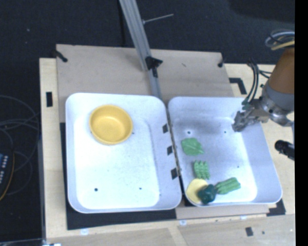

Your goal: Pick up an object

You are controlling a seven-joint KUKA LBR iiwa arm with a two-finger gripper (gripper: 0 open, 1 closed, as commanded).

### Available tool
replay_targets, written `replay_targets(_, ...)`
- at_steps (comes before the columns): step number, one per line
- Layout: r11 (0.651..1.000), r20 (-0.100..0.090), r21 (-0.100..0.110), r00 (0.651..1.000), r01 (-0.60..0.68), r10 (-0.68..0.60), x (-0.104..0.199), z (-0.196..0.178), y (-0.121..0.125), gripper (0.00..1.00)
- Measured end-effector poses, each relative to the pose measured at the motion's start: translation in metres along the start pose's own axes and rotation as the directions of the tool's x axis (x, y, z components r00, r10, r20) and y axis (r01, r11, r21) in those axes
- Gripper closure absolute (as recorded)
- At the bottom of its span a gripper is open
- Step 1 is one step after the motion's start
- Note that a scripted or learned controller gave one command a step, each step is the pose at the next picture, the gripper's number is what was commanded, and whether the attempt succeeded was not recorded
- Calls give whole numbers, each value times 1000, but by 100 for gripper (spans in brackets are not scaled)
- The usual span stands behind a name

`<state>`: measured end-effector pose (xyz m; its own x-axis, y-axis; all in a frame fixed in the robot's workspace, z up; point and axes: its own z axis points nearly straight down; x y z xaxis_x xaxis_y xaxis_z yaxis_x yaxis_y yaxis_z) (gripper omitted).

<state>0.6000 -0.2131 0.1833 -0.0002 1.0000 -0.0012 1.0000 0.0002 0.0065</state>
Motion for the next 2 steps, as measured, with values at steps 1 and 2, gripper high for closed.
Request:
replay_targets(1,1000,0,0,1000,-1,1,-7,-61,-1,100)
replay_targets(2,1000,0,1,1000,0,0,-7,-114,0,100)
